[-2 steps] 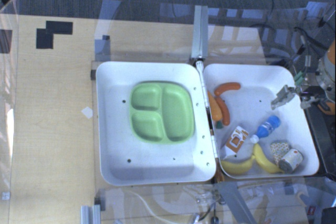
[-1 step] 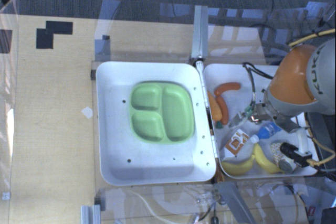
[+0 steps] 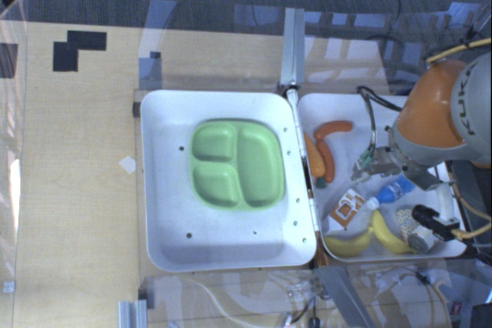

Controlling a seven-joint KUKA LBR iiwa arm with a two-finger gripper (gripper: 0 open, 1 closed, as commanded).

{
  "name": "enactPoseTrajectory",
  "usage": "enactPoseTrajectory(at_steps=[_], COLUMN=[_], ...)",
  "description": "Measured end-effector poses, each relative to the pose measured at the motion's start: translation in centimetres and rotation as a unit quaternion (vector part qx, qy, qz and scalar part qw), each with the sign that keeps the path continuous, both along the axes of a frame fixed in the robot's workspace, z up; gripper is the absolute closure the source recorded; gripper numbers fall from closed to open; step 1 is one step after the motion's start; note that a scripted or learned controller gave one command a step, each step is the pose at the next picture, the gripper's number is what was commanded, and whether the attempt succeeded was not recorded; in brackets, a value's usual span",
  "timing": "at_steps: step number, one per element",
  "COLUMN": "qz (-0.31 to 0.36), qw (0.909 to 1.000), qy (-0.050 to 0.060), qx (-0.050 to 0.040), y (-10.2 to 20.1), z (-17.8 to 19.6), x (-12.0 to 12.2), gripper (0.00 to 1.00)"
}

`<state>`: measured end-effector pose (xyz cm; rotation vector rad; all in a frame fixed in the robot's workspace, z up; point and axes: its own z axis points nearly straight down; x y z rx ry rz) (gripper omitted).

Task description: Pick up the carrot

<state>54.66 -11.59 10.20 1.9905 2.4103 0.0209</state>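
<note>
**Status: approach phase; grasp not made.**

1. Location of target. The orange tapered carrot point(image 3: 313, 157) lies in the right shallow white bin point(image 3: 455, 248), lengthwise against that bin's left wall. A reddish sausage-shaped item point(image 3: 327, 162) lies just beside it, and a second curved reddish sausage-shaped item point(image 3: 333, 128) lies near its upper end.

2. End effector. The two-finger gripper point(image 3: 372, 164) hangs over the middle of the right bin, to the right of the carrot and apart from it. Whether it is apart or together cannot be told from this view. Nothing is visibly clamped in it.

3. Other contents of the right bin. A small white carton with an orange pattern point(image 3: 347, 210), a blue-and-white plastic bottle point(image 3: 392, 192) and two yellow bananas point(image 3: 361, 240) occupy the lower half. The left shallow white bin point(image 3: 163, 188) holds a green divided plastic plate point(image 3: 235, 164).

4. Progress. The carrot rests on the bin floor; no lift has taken place. By judgement, the outstanding work is a lateral move toward the left wall, a descent, closure on the carrot and a lift.

5. Caution. The wall and the adjacent reddish item leave little clearance on either side of the target.
</note>
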Motion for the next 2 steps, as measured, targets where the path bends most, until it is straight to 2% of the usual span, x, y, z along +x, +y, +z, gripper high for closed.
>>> enactPoseTrajectory(at_steps=[1,2], qz=[0.001,0.139], qw=[1.0000,0.9902], qy=[-0.003,0.007], qx=[-0.0001,-0.0025], y=[0.1,-0.4], z=[1.1,7.7], x=[0.2,-0.6], gripper=[1.00,1.00])
